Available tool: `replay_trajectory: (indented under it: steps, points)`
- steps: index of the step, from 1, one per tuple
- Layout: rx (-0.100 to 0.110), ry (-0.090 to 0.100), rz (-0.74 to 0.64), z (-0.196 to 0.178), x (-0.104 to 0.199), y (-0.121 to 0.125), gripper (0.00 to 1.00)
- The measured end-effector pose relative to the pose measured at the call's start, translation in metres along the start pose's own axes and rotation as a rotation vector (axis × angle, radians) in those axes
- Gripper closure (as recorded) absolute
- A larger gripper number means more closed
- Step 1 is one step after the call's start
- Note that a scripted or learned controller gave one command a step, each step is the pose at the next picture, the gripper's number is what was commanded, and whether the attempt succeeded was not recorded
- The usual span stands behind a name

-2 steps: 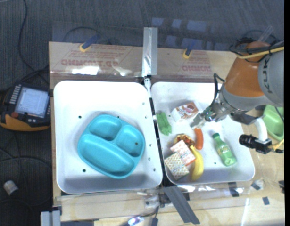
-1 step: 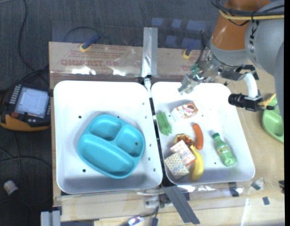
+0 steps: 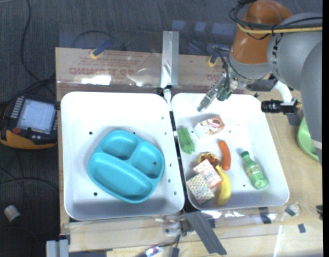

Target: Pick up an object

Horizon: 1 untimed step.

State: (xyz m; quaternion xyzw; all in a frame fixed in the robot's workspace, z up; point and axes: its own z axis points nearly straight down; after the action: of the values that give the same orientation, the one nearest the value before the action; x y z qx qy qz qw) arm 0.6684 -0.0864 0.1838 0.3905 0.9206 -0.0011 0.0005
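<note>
The right bin holds several small items: a white packet with red print, a green piece, an orange-red sausage shape, a green bottle, a banana, a red-and-white snack box and a patterned packet. My gripper hangs over the bin's back edge, slanting down-left, just above and behind the white packet. It stands open, with nothing between its fingers.
A blue divided plate lies in the left bin. A ridge between the bins runs down the middle. A handheld pendant sits left of the bench. A light green object lies at the right edge.
</note>
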Motion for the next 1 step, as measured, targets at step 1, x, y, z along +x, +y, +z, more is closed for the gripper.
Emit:
replay_trajectory:
  steps: [1]
  points:
    - [-0.001, -0.003, -0.013, -0.0044, -0.0388, -0.0769, 1.0]
